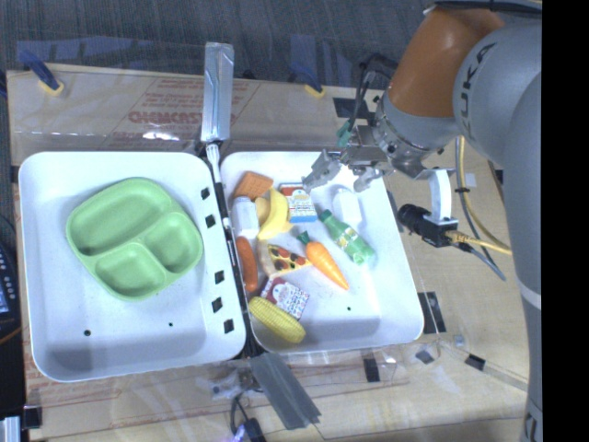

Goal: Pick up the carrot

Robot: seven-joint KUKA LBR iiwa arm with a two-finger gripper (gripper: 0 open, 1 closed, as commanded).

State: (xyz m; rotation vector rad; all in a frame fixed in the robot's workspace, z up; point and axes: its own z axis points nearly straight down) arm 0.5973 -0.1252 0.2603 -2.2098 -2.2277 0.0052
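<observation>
Nearest the camera, the corn cob lay at the front of the right bin, with a small printed packet just behind it. And there was the target: the carrot lay on the bin floor near the middle, tip pointing toward the front right, leafy end toward the back left. Nothing rested on top of it, which looked like good news for a straight drop from above. A pizza slice toy sat just beside it on the left, a green bottle just beside it on the right, so the lane for the fingers seemed tight.

Further back came a sausage along the left wall, a banana, a white bottle, a small blue-and-white carton and a brown slab, all heaped toward the rear left.

Over in the left bin, a green divided plate sat by itself.

At the far edge, the gripper hung over the right bin's rear, fingers spread wide with nothing between them. It was well short of the carrot, likely poised high to clear the clutter first.
</observation>
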